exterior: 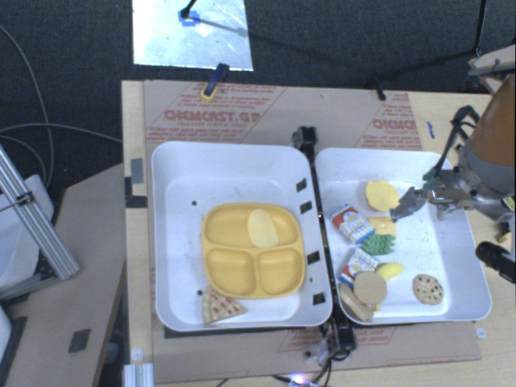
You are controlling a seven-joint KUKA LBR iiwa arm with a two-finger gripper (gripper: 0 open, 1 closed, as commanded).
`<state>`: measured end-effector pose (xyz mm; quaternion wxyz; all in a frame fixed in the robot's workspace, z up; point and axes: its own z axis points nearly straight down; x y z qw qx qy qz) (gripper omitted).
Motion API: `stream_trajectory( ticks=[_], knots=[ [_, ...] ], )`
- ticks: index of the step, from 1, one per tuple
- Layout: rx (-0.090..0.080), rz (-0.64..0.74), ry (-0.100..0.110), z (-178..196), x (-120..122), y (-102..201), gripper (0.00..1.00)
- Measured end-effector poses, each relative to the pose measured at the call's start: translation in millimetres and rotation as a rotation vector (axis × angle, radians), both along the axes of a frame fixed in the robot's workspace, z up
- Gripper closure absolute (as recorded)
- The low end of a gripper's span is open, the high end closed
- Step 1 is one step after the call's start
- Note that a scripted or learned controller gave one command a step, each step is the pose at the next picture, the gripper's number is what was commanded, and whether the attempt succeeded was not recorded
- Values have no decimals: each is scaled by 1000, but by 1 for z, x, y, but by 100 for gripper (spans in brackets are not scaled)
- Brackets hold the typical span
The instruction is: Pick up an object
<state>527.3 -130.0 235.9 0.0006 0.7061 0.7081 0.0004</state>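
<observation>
**Over the right bin, gripper low beside the yellow disc**

Over the right bin (463,244) the arm (484,168) reaches in from the right, and its gripper (405,204) hangs low, just beside a round yellow disc (380,193) near the bin's upper middle. Whether it is released or clenched cannot be told; nothing is seen in its grasp.

Below the disc lie the other pieces of play food: a red-and-white carton (351,222), a green leafy piece (377,243), a second small carton (360,263), a lemon-yellow piece (389,271), a tan round slice (371,287) by the bin's lower left corner, and a chocolate-chip cookie (428,289) apart toward the lower right.

Across the divider, the left bin (181,184) bears a yellow compartment tray (254,274) with a pale oval piece (262,227) in its upper section. A pizza slice (218,305) lies just beside the tray's lower left corner, on the bin floor.
</observation>
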Motion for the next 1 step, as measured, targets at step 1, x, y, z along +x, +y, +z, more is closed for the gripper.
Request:
stream_trajectory(
  ticks=[1],
  knots=[
    [-1, 4, 0, -96, 93, -8, 0]
  ],
)
